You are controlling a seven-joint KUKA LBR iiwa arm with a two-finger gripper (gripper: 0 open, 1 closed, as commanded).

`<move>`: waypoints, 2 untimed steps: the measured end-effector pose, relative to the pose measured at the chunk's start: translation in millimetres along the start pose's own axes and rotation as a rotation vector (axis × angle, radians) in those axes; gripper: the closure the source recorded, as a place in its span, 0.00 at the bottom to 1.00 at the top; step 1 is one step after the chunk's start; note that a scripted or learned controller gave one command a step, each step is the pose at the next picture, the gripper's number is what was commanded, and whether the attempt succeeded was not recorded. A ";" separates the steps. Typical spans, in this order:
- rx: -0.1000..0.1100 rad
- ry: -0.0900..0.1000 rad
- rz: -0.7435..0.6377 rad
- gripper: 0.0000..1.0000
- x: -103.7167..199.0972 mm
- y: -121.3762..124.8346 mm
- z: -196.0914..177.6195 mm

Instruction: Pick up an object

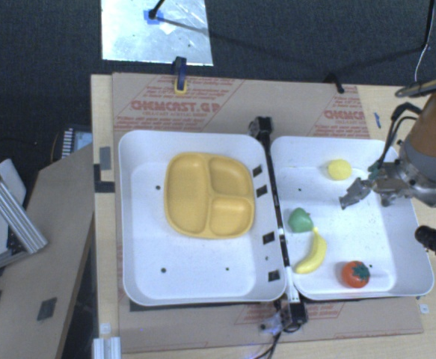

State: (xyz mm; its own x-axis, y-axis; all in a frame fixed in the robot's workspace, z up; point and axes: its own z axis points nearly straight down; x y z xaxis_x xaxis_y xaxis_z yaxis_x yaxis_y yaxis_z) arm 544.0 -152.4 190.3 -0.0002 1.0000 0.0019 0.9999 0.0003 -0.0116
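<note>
1. camera view, fixed above the counter, looks down at a slant on two shallow white bins set side by side, touching along a dark centre seam.
2. left bin: holds one yellow divided plate, lying flat near the bin's middle, its three compartments bare.
3. right bin: holds four items, all resting on the bin floor and apart from the arm.
4. yellow lemon: far part of the right bin, just left of the arm's tip.
5. green pepper: near the left wall of the right bin, close to the centre seam.
6. yellow banana: just nearer than the green pepper, curved, lying along the left side of the bin; whether the two touch cannot be told.
7. red tomato: near part of the right bin, to the right of the banana and apart from it.
8. grey arm with its orange band enters from the right, over the right bin's far right part.
9. jaws: tip points left, between the lemon and the pepper in the view; nothing is seen between them, and whether they stand wide or narrow cannot be told.
</note>
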 end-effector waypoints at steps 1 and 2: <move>-0.012 -0.002 -0.003 0.00 0.3 2.9 -6.5; -0.010 -0.001 -0.003 0.00 4.0 11.0 39.0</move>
State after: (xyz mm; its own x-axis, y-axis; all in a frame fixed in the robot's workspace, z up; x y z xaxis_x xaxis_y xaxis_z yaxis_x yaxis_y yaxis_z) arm 554.5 -148.3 151.2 -0.0031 1.0000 0.0006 1.0000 0.0031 -0.0019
